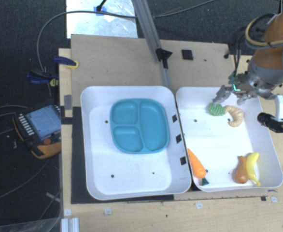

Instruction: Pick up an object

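Nothing lifted yet. Jaws point(227, 94) spread open, hovering at one o'clock in the right bin point(214, 144), just above the green toy point(217, 109) resting beside the croissant point(235, 115). Closing and raising both left.

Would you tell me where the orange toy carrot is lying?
The orange toy carrot lies in the right white bin, against its left wall near the front, well left of the yellow banana.

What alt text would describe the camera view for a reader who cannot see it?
The gripper hovers over the right bin, beside a green toy and croissant; a carrot, banana and brown toy lie nearer. The left bin holds a blue divided plate.
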You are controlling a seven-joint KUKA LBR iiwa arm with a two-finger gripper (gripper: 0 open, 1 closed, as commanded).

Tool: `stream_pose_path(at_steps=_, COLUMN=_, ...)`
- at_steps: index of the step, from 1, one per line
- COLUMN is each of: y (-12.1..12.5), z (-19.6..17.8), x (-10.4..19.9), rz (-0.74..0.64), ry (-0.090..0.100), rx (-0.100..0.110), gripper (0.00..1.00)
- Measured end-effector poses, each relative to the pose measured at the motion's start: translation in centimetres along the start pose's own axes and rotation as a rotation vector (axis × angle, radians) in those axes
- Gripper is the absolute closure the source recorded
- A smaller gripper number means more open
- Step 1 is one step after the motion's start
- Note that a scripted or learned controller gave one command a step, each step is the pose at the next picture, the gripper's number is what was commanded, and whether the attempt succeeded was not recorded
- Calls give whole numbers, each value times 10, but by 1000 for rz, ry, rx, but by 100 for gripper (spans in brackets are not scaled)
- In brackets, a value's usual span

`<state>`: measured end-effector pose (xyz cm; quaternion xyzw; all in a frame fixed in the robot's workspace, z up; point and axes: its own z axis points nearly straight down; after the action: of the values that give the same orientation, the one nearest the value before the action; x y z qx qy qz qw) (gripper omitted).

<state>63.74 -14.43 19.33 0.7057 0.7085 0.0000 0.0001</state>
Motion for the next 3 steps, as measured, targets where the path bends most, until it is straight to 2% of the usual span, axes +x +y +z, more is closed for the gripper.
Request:
stream_pose_path(at_steps=1, y=0, z=-1, x=0, rz=0, ry=0, rx=-2, gripper=0)
stream_pose_path(at_steps=3, y=-10, z=100, x=0, rz=3, ry=0, rx=3, gripper=0)
